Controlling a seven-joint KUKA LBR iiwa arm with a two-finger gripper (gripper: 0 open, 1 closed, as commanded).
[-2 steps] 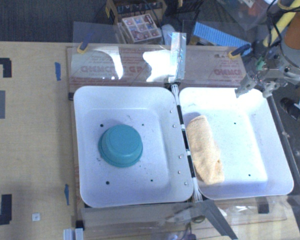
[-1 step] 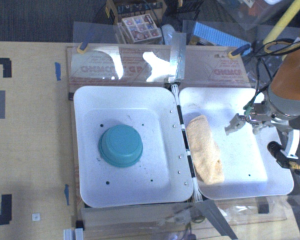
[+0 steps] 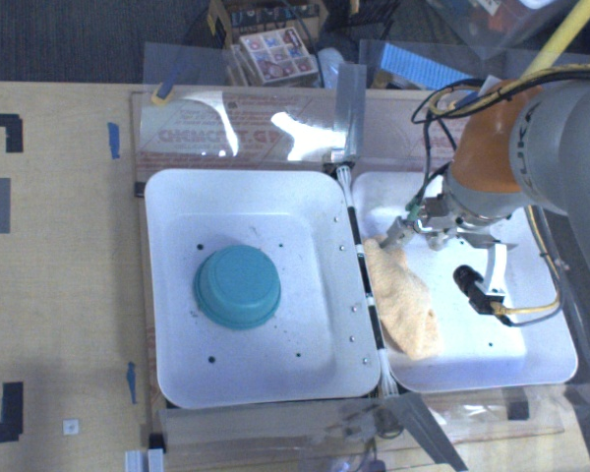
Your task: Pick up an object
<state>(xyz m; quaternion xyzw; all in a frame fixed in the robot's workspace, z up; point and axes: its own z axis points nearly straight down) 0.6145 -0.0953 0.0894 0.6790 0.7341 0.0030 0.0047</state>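
The gripper point(image 3: 398, 234) hangs at the tan sponge's point(image 3: 404, 301) upper end along the right bin's point(image 3: 541, 362) left edge; its grasp cannot be told.

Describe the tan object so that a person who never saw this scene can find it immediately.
Find the right bin, where the arm reaches in. Along its left wall lies the tan cloth-like piece, long and soft-looking. The left bin holds a round teal bowl instead.

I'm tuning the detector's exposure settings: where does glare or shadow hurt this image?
Camera view: strong glare on the clear panel behind the bins; the right bin looks washed out around the tan cloth; the teal bowl is evenly lit; the hand looks soft-edged.
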